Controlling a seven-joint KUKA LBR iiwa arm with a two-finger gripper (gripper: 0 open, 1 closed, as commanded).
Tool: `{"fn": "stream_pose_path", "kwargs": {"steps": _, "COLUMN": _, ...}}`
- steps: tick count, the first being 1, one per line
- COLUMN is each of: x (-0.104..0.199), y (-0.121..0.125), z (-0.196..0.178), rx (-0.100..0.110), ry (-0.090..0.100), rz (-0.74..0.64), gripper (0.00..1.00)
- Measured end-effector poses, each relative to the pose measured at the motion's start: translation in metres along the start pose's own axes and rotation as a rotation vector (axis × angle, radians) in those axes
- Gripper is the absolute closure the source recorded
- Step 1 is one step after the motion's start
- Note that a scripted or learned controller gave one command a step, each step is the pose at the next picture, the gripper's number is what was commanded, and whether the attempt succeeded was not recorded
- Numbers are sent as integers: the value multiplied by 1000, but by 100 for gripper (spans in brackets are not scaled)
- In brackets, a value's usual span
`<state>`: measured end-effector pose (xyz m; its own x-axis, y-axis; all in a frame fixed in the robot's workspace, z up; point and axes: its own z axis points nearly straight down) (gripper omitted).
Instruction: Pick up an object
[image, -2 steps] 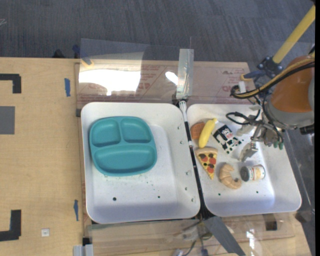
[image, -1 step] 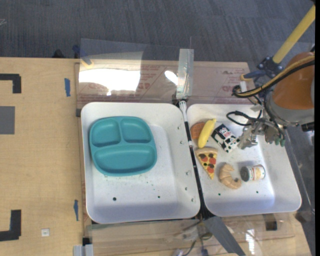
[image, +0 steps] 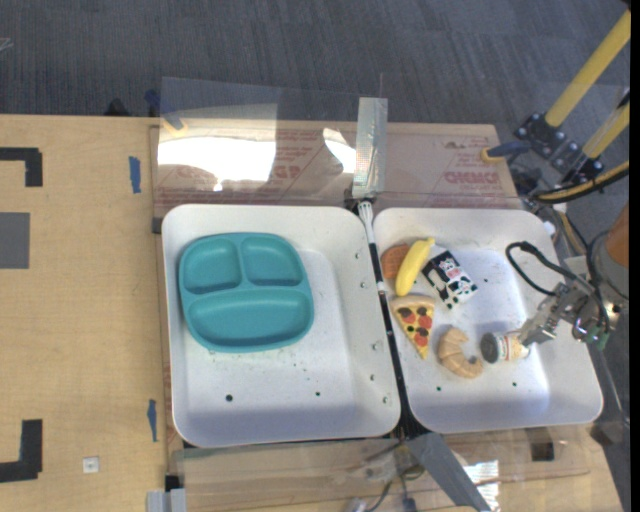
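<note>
Red lettering — unreadable — on clear panel (image: 440, 165)

The right bin (image: 575, 395) holds five small things, all in its left and middle parts. A yellow banana (image: 414, 264) lies tilted near the bin's far-left corner, resting against an orange-brown rounded piece (image: 394, 262) on its left. Just to the right of the banana sits a small black-and-white carton (image: 449, 277), lying at a slant. Nearer the left wall lies a pizza slice (image: 416, 325), flat, with red spots on yellow, its tip pointing toward the near edge. Beside it toward the middle lies a tan croissant (image: 457, 352), and just right of that a small can (image: 501, 347) lies on its side.
</note>
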<state>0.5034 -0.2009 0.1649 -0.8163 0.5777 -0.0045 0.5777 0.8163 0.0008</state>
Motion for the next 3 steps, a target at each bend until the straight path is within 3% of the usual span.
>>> {"fn": "stream_pose_path", "kwargs": {"steps": 2, "x": 90, "y": 87, "z": -36, "rx": 1, "ry": 6, "rz": 521, "gripper": 100}}
{"fn": "stream_pose_path", "kwargs": {"steps": 3, "x": 116, "y": 124, "z": -61, "rx": 0, "ry": 2, "rz": 754, "gripper": 100}}
